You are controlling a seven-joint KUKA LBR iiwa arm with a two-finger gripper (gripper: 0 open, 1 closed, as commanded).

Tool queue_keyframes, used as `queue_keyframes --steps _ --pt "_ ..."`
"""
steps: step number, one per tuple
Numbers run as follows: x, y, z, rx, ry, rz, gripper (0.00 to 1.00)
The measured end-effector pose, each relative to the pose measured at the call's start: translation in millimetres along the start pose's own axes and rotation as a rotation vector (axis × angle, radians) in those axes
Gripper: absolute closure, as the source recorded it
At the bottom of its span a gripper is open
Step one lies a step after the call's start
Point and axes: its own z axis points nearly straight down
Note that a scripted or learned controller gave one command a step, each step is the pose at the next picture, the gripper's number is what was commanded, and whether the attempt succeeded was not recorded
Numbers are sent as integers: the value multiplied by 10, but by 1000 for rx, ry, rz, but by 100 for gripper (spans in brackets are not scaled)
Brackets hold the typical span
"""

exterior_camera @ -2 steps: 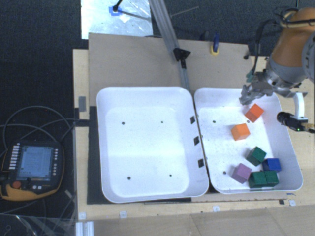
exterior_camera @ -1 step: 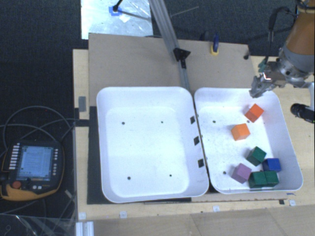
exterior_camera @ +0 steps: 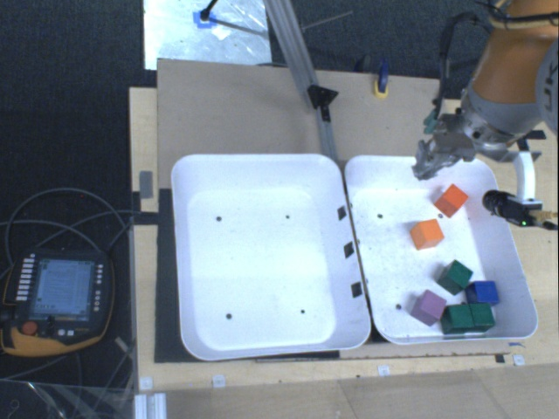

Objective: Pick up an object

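Gripper (exterior_camera: 425,166) hovers over right white bin's (exterior_camera: 511,260) far edge above the orange cube (exterior_camera: 452,200), finger spread unclear, likely lining up a grasp.

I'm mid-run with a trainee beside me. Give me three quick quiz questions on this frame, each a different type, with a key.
1. True or false: all the blocks lie in the right bin.
2. Multiple choice: which block lies nearest the gripper?
A. the purple block
B. the upper orange block
C. the blue block
3. Fill in: the lower orange block lies between the upper orange block and the dark ____ block.

Key: 1 true. 2 B; the gripper hovers over the right bin's far edge, just above and left of that block. 3 green.
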Motion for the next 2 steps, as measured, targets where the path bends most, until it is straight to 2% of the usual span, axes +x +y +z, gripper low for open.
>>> queue_keyframes --steps 1,2 --pt "534 -114 -37 0 1 0 100" --pt "1032 -350 -31 1 1 0 100"
